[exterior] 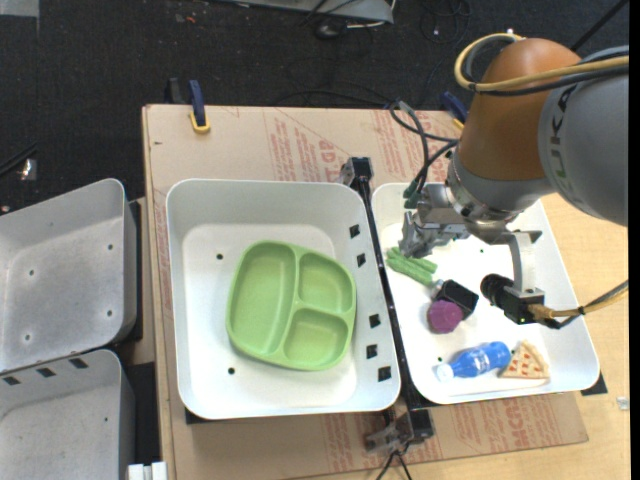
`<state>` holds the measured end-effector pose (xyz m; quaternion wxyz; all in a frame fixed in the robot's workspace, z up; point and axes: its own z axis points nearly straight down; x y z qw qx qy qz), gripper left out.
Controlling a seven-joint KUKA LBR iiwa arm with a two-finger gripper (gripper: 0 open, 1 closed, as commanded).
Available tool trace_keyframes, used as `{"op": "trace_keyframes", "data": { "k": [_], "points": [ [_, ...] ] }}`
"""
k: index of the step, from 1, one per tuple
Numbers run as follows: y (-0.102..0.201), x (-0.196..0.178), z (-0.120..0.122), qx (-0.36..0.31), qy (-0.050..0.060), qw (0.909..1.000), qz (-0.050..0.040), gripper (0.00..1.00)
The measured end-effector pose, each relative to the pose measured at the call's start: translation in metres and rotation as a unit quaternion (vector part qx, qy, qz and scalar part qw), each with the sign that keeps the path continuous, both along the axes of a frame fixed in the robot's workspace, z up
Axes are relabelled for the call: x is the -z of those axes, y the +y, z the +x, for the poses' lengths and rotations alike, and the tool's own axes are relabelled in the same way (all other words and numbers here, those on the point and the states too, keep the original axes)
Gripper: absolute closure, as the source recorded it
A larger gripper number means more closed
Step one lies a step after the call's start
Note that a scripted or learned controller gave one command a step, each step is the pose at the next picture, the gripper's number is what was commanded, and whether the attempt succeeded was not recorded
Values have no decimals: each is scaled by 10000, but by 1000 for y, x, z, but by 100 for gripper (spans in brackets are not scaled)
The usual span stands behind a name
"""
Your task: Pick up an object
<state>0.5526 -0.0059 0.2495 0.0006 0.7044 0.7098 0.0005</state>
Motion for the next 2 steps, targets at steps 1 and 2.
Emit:
{"op": "trace_keyframes", "data": {
  "k": [1,2],
  "points": [
    [38,10,23,4,1,10000,2,100],
    [74,5,58,8,-12,10000,4,100]
  ]
}}
